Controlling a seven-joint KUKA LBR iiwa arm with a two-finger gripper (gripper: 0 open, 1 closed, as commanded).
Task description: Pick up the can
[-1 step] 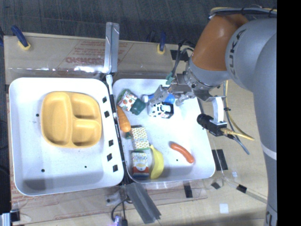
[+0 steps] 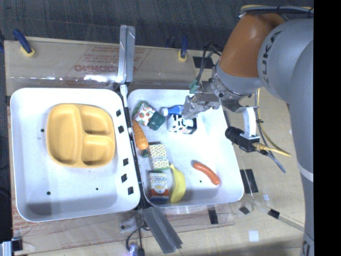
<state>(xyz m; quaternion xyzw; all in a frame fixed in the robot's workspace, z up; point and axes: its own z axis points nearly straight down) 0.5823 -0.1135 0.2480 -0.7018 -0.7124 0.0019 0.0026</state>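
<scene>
Two white bins sit side by side on the desk (image 2: pixel 64 57). Left bin (image 2: pixel 24 159) holds a yellow divided plate (image 2: pixel 81 134). Over in the right bin (image 2: pixel 224 159), the tool (image 2: pixel 193 106) hangs above a black-and-white cup (image 2: pixel 182 125); its grip, can't tell. The can (image 2: pixel 159 185) lies at the near edge, beside the banana (image 2: pixel 179 184).

The end effector (image 2: pixel 187 111) hangs over the right bin (image 2: pixel 226 159), above the black-and-white can (image 2: pixel 182 125).
</scene>
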